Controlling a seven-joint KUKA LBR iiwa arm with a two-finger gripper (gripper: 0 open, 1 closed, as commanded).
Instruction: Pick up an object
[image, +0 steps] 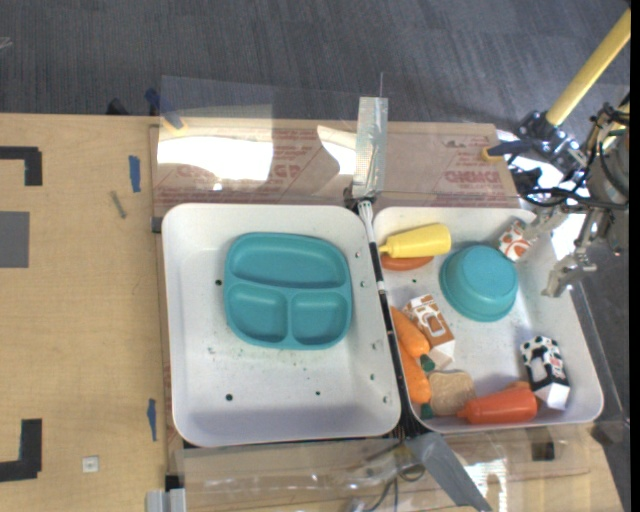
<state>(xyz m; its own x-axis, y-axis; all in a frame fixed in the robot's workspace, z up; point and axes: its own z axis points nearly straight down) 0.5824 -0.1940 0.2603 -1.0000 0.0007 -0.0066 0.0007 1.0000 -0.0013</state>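
Over right bin's far-right rim, claw (575, 262), grip state unclear, teal bowl (480, 282) just left, apart

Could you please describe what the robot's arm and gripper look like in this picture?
At the upper right corner, a slim yellow rod runs diagonally above a black bracket with dark cables looped around it. Below hangs the gripper, made of pale grey metal parts with thin fingers. Its details are small and partly washed out by glare, so no markings can be read.
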